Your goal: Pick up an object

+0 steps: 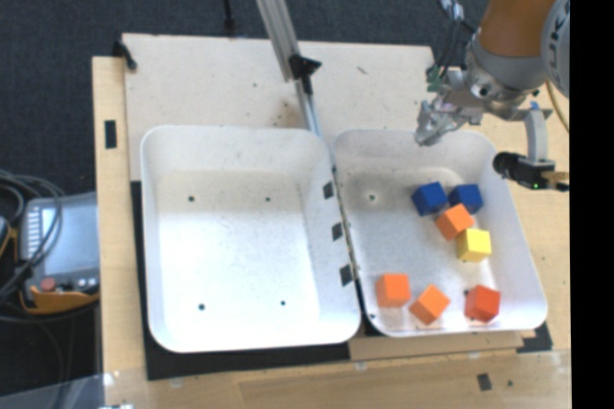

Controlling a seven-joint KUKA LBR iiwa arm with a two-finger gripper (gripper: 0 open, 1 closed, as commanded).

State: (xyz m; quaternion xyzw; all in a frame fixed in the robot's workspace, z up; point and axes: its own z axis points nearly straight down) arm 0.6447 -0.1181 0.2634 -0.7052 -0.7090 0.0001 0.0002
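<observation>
Your claw [434, 127] hangs over the right bin's [403, 153] far rim, its grip state unreadable; the blue cubes [431, 198] lie just below and nearer the camera. They touch their neighbours, so you risk a jammed or glancing descent.

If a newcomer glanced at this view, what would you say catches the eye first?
Probably the coloured blocks clustered in the right bin: two blue, three orange, one yellow, one red. Next, the arm's orange band, with the gripper over that bin's far edge.
</observation>
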